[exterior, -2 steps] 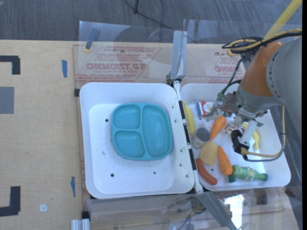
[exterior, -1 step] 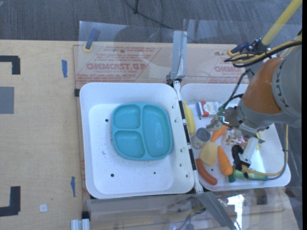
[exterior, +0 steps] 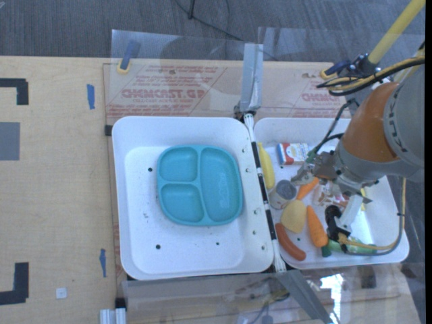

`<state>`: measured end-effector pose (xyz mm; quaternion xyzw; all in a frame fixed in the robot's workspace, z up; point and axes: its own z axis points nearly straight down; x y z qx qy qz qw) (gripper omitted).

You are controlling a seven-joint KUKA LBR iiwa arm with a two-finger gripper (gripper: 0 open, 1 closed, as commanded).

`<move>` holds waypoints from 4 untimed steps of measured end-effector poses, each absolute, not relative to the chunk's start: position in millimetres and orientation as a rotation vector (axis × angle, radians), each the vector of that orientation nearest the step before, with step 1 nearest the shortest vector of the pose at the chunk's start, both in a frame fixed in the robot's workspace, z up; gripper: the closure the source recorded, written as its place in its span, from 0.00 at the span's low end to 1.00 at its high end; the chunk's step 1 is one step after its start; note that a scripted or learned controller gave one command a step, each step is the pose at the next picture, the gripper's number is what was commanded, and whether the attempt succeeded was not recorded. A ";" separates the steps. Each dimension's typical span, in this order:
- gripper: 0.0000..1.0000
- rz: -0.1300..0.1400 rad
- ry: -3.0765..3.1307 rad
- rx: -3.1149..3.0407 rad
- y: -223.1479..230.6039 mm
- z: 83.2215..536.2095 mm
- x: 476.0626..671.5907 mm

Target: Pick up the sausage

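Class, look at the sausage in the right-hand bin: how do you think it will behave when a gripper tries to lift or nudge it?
The sausage looks smooth and rounded, so it may roll or slip if nudged sideways. It appears to be a small toy, probably light and fairly stiff. It lies by the right bin wall, beside the carrot, which could crowd a grasp.

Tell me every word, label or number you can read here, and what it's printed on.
"CHEMCAST GP", roughly, in faint red print on the left clear sheet behind the bins; blurred, so the letters are uncertain.
Similar red print on the right clear sheet: too blurred to read.
Red-and-white packet in the right bin: print too small to read.
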<state>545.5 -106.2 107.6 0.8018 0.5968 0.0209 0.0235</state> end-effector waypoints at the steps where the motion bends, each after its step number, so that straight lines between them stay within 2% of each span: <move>1: 0.00 0.070 1.789 2.519 -106.4 107.2 508.4; 2: 0.00 0.040 1.530 2.709 -103.5 106.6 551.3; 3: 0.00 0.045 1.498 2.725 -102.1 108.8 548.7; 4: 0.00 -0.002 1.714 2.633 -85.0 184.1 519.4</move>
